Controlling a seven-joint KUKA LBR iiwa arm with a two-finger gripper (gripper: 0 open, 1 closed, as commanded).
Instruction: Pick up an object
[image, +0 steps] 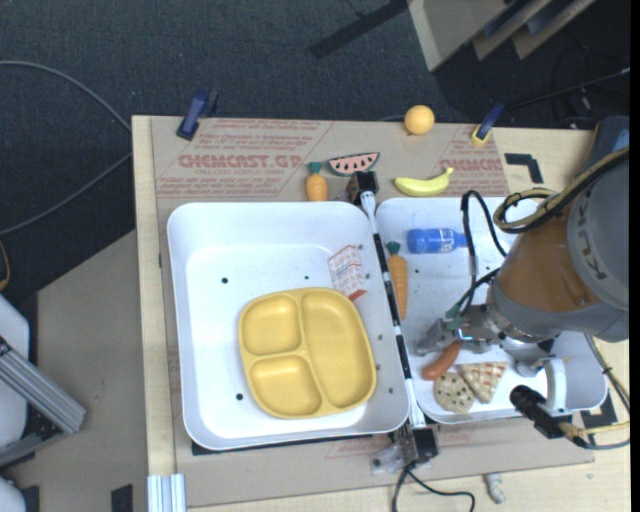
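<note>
The right bin (432, 208) holds a blue bottle (433, 240) at its back, an orange carrot (399, 283) along its left wall, and a reddish sausage (441, 362), a round speckled cookie (452, 391) and a toast slice (485, 379) at its front. My gripper (452, 335) is low in this bin, just above and behind the sausage, at the end of the grey arm with the orange band (545, 270). The arm's body hides the middle and right of the bin. I see nothing lifted off the bin floor.
The left bin (190, 300) carries a yellow divided plate (305, 350) and a small red-and-white packet (346, 268). Behind the bins on the bench lie a banana (422, 183), an orange ball (419, 119), a watermelon slice (354, 162) and a small orange toy (317, 186). Cables loop near the arm.
</note>
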